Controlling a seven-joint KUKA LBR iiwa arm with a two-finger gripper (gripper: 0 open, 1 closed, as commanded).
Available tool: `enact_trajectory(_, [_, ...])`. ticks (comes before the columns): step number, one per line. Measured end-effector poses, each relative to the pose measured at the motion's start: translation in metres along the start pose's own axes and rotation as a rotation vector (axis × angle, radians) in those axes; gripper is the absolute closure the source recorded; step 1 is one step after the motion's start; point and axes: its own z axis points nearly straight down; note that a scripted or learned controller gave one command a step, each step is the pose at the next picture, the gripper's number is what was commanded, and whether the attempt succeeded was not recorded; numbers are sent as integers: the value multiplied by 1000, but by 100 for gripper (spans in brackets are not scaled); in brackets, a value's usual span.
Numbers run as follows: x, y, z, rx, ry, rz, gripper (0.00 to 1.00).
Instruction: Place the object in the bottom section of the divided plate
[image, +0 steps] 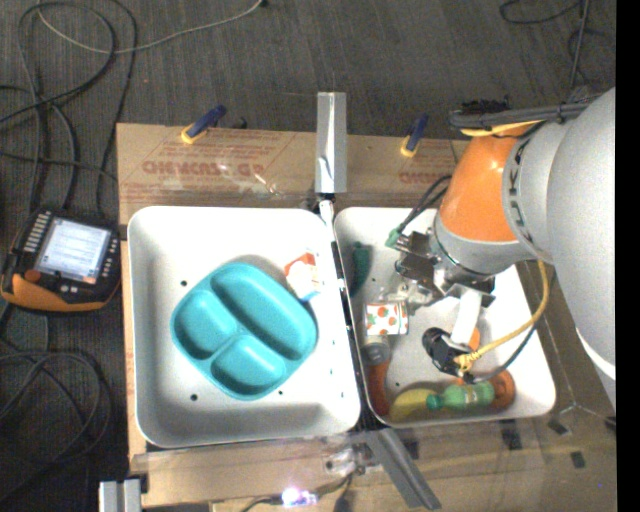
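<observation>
Over the right bin, the tool hangs low beside a small white carton w/ red and green dots; grip state can't be told from this angle. Nearby along the bin's bottom edge: green bottle, yellow fruit. Across the divider, the teal divided plate sits in the left bin, a red-and-white packet at its upper-right rim.

Teal plate, white bins, green bottle.
</observation>
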Motion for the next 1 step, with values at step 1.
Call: enact_trajectory(1, [62, -73, 27, 2, 0, -76, 100])
